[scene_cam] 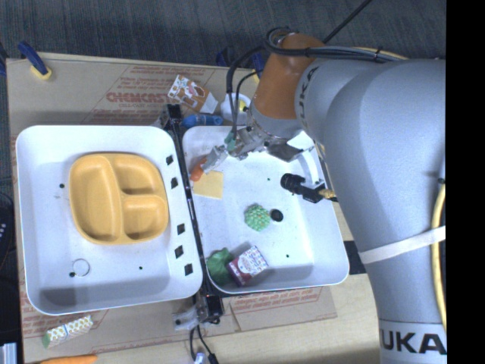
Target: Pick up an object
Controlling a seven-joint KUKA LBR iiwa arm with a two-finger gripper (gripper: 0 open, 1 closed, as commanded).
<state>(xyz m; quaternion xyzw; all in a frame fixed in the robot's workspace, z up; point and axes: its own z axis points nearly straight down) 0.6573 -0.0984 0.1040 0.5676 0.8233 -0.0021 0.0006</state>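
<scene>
We read "UKA" on the arm (394, 203), its first letter cut off. The gripper (220, 156) hangs over the right bin (318, 268) beside a yellow block (211, 184); its grip is indiscernible.

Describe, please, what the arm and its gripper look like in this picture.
The arm is bulky, rounded and light grey, with an orange band above the wrist. Black cables loop beside the band. White letters "UKA" mark its base. The gripper is small, metallic grey.
</scene>
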